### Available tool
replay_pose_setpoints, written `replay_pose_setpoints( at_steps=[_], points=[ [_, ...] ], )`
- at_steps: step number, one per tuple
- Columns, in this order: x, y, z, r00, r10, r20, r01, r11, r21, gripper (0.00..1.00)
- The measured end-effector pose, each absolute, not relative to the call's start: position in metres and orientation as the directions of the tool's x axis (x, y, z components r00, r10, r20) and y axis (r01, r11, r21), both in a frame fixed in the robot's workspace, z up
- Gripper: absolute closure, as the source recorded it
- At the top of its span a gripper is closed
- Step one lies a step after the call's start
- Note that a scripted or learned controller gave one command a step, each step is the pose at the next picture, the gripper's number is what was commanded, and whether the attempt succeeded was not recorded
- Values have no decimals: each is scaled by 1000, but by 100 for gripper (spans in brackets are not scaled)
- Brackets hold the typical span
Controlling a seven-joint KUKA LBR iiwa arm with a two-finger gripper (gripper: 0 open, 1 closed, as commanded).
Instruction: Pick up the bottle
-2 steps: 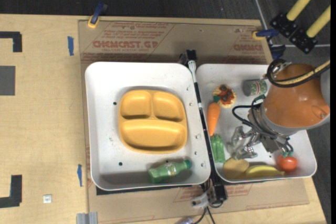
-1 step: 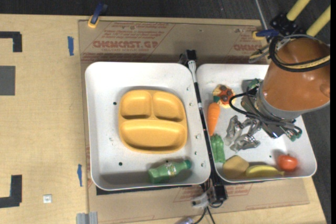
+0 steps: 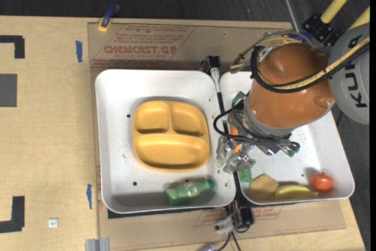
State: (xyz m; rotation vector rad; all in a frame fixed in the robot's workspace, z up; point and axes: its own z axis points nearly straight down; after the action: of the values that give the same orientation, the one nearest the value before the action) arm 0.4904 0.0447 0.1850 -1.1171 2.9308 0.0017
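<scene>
A green bottle [image 3: 189, 190] lies on its side at the near edge of the left bin [image 3: 111, 126], just below the yellow divided plate [image 3: 171, 134]. My gripper [image 3: 235, 157] hangs over the ridge between the two bins, up and to the right of the bottle and apart from it. The orange wrist band [image 3: 288, 88] hides most of the gripper from above. Nothing shows between the fingers.
The right bin [image 3: 338, 144] holds a tan piece [image 3: 264, 184], a yellow banana-like piece [image 3: 295, 190], a red tomato-like piece [image 3: 321, 181] and a small green item [image 3: 245, 175] near its front edge. Cables run along the ridge between the bins.
</scene>
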Motion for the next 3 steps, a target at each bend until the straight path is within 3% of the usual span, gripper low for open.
replay_pose_setpoints(
  at_steps=[1,2,3],
  points=[
    [490,-49,185,-587,-809,-4,-809,587,-2,100],
    [480,-122,237,-468,-884,-3,-884,468,-3,100],
    [479,-126,117,-164,-986,-2,-986,164,0,100]
  ],
)
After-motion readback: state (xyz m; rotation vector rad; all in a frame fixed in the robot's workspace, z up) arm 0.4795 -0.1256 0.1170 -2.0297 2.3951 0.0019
